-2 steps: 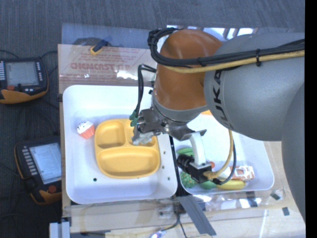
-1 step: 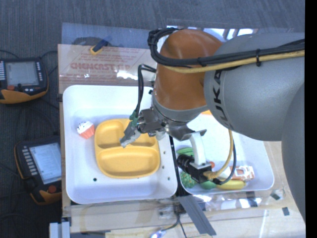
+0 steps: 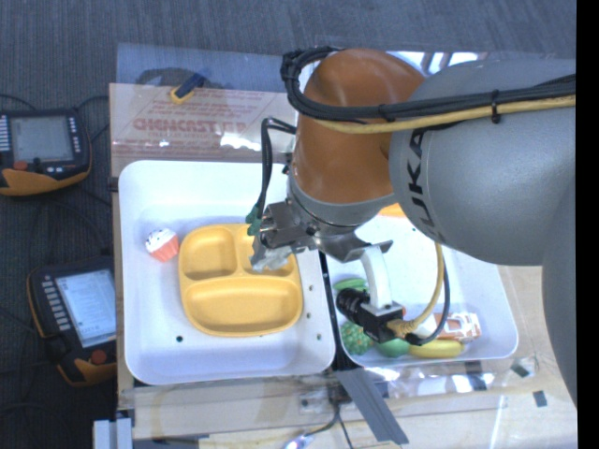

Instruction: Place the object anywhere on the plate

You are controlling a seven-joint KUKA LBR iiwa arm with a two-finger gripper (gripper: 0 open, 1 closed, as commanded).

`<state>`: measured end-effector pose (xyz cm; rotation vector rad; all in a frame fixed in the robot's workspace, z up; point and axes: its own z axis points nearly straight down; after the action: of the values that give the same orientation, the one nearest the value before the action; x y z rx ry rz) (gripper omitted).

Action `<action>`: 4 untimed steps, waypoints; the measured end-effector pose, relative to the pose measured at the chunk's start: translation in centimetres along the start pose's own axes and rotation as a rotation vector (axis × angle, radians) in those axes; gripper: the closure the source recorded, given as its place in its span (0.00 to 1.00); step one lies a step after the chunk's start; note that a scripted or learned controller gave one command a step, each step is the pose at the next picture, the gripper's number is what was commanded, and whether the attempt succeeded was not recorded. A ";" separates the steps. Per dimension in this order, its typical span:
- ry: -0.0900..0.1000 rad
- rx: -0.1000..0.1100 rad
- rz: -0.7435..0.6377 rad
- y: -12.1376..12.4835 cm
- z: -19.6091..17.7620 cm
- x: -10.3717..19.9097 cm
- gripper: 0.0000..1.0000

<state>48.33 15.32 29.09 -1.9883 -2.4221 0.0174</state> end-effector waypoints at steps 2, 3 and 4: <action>0.000 0.003 -0.002 0.0 -0.8 0.1 1.00; -0.001 0.003 -0.002 0.0 -0.8 0.1 0.00; -0.001 0.007 -0.004 0.0 -1.6 0.1 1.00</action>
<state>48.33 15.42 30.67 -1.9812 -2.4229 0.0269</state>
